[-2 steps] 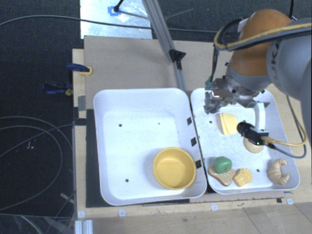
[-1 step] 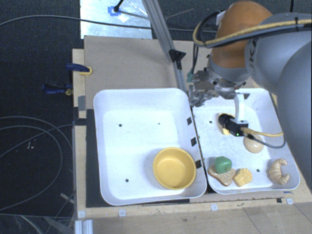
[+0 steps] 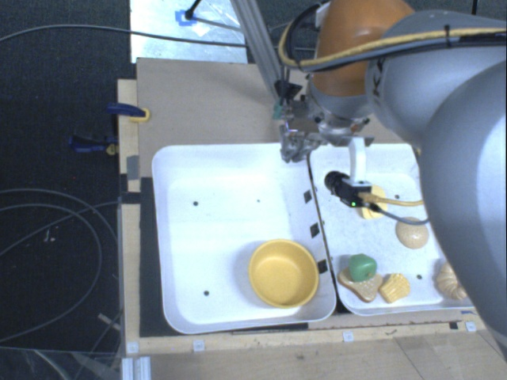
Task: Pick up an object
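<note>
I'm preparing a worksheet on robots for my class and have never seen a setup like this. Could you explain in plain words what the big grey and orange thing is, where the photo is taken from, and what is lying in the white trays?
The big grey shape with the orange band is a robot arm, reaching in from the right. Its gripper hangs over the far edge where the two trays meet; I cannot tell whether it holds anything. The photo comes from one fixed camera above the bench, looking down at a slant. The left bin holds a yellow bowl. The right bin holds small toy-like items: a green piece resting on a tan piece, a yellow ridged piece beside them and a beige round one. The robot's job is to pick up one object.
</note>
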`<state>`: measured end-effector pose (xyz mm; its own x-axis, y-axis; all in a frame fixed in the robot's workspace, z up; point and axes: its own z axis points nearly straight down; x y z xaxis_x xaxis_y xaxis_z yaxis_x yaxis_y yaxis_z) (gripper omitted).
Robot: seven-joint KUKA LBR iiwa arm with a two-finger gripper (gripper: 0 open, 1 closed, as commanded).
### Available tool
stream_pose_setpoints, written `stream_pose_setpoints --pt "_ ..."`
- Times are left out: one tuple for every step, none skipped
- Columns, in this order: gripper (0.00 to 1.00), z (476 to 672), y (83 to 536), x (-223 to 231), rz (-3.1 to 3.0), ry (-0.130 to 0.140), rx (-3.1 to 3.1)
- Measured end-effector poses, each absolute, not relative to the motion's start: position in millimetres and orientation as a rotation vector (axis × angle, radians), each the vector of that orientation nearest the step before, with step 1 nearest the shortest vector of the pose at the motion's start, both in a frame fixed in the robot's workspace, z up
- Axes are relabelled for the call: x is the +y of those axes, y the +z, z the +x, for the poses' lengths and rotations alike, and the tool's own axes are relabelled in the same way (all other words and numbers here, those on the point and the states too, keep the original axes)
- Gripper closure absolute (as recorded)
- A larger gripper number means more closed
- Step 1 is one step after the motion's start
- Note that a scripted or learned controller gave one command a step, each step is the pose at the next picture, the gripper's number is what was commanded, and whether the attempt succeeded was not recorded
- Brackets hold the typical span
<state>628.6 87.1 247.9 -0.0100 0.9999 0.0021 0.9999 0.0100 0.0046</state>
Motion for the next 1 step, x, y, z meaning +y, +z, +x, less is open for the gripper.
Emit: stream_pose_setpoints --pt "0.0 627.9 247.4 83.7 2.213 0.002 2.227"
